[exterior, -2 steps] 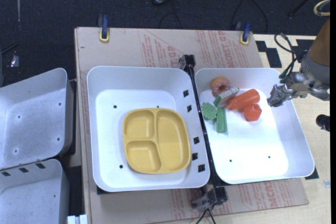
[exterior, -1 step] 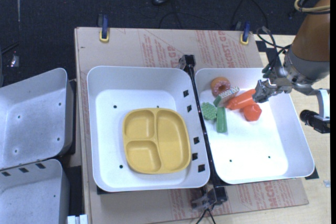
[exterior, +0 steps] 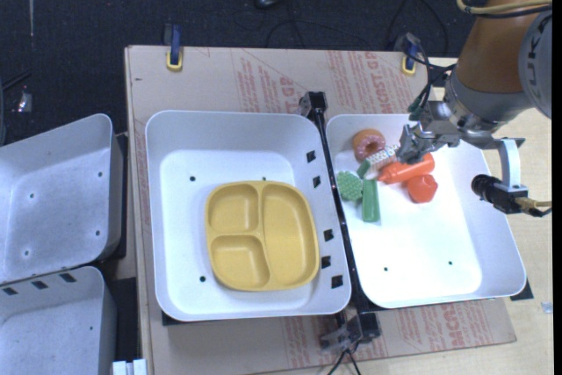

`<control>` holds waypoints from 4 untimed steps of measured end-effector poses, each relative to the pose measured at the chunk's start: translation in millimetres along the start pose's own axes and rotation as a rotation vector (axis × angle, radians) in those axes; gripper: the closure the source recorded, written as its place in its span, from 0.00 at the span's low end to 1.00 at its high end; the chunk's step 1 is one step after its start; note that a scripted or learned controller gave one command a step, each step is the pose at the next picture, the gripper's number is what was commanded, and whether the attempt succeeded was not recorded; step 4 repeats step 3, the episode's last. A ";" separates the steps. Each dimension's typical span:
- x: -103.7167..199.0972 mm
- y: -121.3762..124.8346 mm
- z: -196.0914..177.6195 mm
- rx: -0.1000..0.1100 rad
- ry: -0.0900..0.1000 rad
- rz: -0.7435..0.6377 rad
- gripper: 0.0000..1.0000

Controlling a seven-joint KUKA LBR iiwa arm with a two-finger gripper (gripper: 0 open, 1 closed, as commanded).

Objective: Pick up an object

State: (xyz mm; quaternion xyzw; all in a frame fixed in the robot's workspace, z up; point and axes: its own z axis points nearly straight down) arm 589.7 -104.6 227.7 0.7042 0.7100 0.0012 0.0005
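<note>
My gripper (exterior: 411, 147) hangs low over the back of the right bin (exterior: 457, 277), just above the thick end of an orange carrot (exterior: 406, 171). A red cup-like piece (exterior: 423, 189) lies just in front of the carrot. To the gripper's left sit a brown doughnut (exterior: 369, 140) and a small white ridged piece (exterior: 379, 158). Further left lie a light green piece (exterior: 350, 185) and a dark green stick (exterior: 371, 200). The arm's body hides the bin's far right corner.
The left bin (exterior: 176, 189) holds a yellow divided plate (exterior: 262, 234). A black rail (exterior: 332, 198) runs between the two bins. Spare white bin lids (exterior: 53, 189) lie off the bench to the left. Clamps (exterior: 174, 48) stand at the bench's back edge.
</note>
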 end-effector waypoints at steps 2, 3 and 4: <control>109.5 16.4 5.1 0.000 0.001 -0.001 1.00; 160.6 14.3 11.5 0.004 0.001 0.000 1.00; 160.6 14.3 11.5 0.004 0.001 0.000 1.00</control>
